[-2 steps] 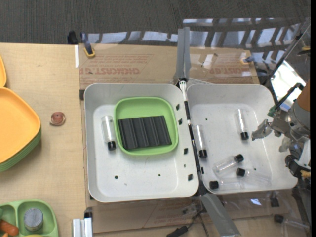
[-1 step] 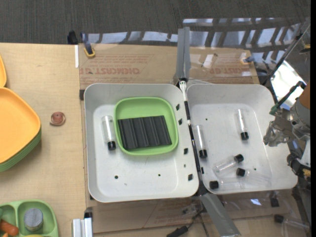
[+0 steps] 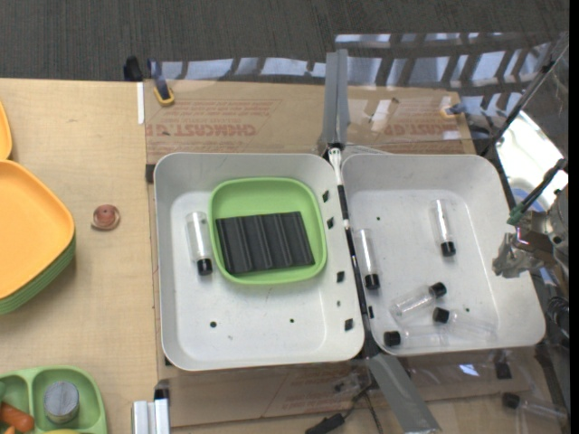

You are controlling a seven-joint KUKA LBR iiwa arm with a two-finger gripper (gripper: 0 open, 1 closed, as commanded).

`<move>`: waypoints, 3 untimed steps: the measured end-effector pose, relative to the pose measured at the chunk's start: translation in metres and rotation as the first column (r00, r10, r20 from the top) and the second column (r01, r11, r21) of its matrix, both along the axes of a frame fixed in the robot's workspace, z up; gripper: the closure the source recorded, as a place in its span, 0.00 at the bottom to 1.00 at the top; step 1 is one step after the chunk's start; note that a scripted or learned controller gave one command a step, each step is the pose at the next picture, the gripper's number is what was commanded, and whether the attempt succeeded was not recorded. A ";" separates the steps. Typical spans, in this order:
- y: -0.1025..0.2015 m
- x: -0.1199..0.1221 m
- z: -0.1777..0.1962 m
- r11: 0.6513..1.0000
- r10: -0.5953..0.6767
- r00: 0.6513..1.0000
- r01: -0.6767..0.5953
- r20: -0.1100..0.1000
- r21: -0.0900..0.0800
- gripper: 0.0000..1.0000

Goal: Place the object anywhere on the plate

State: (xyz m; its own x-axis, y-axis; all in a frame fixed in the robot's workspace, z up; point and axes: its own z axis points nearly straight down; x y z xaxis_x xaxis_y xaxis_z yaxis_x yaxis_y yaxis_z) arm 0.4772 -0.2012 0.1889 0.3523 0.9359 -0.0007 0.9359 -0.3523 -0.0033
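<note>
A wooden desk (image 3: 81,333) carries two white bins over cardboard; dark carpet lies beyond; the gripper (image 3: 516,256) sits at the right bin's (image 3: 479,174) right rim; left bin (image 3: 262,342) holds a green plate (image 3: 267,197) bearing a black block (image 3: 267,242), a vial (image 3: 197,240) beside it; more vials (image 3: 418,301) lie in the right bin.

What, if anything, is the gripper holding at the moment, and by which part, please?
It cannot be told: the gripper sits at the right bin's right edge, too blurred to judge.
</note>
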 end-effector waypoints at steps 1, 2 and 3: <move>0.000 0.000 0.000 1.000 0.000 1.000 0.000 0.000 0.000 0.00; -0.008 0.061 0.136 1.000 -0.009 1.000 0.009 0.000 -0.002 0.00; -0.012 0.079 0.129 0.998 -0.062 0.998 0.062 -0.001 -0.003 0.00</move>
State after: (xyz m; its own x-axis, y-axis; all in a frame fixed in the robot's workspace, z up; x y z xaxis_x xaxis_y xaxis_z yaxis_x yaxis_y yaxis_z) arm 0.5565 -0.2129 0.3178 0.4093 0.9124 -0.0038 0.9124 -0.4094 -0.0030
